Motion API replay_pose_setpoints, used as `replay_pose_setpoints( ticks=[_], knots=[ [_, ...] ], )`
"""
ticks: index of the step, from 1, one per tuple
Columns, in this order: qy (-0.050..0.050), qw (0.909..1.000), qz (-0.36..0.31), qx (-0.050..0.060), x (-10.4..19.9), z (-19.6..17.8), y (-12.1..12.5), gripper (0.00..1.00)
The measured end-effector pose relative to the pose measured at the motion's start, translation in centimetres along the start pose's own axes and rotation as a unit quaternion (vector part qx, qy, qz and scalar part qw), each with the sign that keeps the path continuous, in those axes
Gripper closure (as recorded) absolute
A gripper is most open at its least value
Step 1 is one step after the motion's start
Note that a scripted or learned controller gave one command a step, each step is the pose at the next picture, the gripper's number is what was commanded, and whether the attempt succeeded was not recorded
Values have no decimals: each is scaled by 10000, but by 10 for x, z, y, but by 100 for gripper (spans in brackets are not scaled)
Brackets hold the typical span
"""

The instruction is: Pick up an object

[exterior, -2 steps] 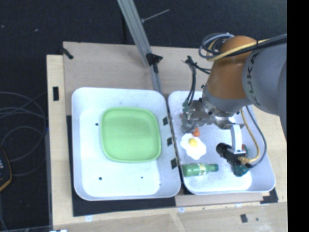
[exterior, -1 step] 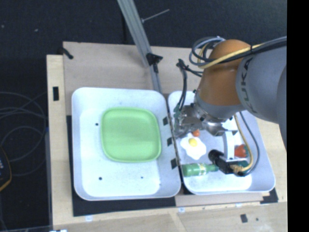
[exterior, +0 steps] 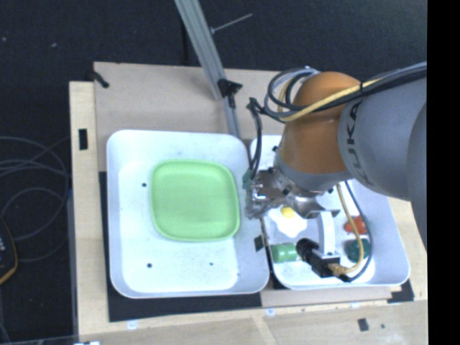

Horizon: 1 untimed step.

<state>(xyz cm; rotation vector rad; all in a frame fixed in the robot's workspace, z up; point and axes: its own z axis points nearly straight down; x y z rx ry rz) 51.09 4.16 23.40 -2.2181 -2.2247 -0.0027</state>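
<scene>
The arm (exterior: 338,142) enters from 3 o'clock and hangs over the right bin (exterior: 392,264). Its claw (exterior: 269,203) sits low at that bin's 9 o'clock rim; whether it is clenched or released, I cannot tell. Just beside it, toward 4 o'clock, lies a white-and-yellow object (exterior: 289,221). A green cylinder (exterior: 283,252) lies at 6 o'clock of the claw. In the left bin (exterior: 129,192) rests a green plate (exterior: 195,200), well apart on the tabletop (exterior: 86,315).

Arm (exterior: 338,142) covers cluttered right bin (exterior: 395,264); left bin (exterior: 129,192) open around green plate (exterior: 194,200).
</scene>
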Motion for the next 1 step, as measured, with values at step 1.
replay_pose_setpoints(
  ticks=[1],
  knots=[
    [-4,10000,15,3,-2,0,0,0]
  ],
)
